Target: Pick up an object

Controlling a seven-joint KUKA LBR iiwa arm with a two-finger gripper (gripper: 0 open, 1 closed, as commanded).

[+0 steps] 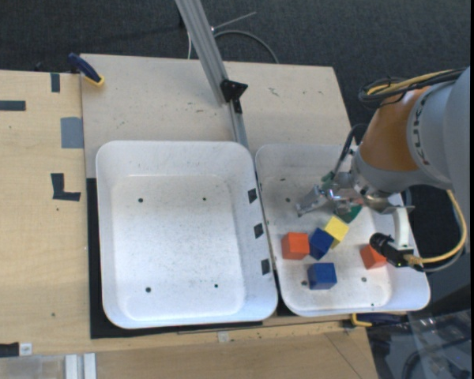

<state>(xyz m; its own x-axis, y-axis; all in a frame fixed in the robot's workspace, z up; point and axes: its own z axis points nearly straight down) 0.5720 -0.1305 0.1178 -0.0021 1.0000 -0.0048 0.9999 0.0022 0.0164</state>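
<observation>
Camera view: small blocks in the right bin (403, 294), an orange one (295, 245), two blue (321, 275), a yellow cube (336, 229) on top of one blue. My arm (415, 136) reaches in from the right, claw (332, 198) just above the yellow cube. Can't tell its grip.

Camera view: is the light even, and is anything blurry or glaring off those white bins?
Camera view: soft, even light, with faint shadows under the blocks, such as the orange block. The left bin shows no harsh glare, only speckles. The arm looks slightly soft; the gripper is small and hard to resolve.
</observation>
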